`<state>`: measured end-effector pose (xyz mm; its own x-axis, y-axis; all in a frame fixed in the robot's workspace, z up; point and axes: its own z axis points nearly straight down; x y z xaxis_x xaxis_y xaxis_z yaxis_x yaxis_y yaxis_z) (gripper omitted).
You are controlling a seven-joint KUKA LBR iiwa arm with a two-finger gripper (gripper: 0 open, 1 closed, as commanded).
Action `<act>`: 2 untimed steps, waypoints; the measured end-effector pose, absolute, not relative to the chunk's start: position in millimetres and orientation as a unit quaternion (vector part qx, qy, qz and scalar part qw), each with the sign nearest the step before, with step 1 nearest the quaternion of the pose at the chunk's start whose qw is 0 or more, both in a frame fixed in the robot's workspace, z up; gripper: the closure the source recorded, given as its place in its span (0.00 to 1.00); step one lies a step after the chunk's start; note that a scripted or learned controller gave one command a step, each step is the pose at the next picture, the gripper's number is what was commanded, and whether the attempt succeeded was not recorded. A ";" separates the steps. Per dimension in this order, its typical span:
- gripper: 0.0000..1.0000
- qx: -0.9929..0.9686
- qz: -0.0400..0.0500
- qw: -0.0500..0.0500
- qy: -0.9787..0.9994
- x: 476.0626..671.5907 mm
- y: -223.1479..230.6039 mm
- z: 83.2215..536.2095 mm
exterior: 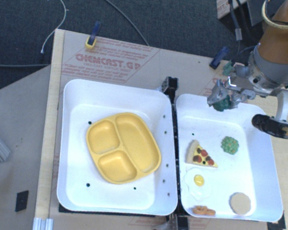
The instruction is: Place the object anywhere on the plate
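A yellow plate [123, 147] with three compartments lies in the left white bin [81, 102]. My gripper [223, 100] hangs over the back left corner of the right bin [267, 158], well to the right of the plate. A small dark green object [223, 104] shows between its fingertips, and the fingers are shut on it. The gripper's body hides the object's top.
The right bin holds a green broccoli piece [230, 145], a pizza slice [200, 155], a fried egg [197, 181], a round tan cookie [240, 203] and a small orange piece [203, 210]. A black clamp [170, 85] sits between the bins at the back.
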<state>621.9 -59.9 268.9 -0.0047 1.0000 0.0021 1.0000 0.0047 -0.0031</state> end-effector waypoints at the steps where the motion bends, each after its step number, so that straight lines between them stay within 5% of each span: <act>1: 1.00 -0.705 0.000 0.003 -0.709 607.4 -2.7 255.0; 2: 1.00 -0.705 0.001 0.003 -0.709 582.3 41.4 237.5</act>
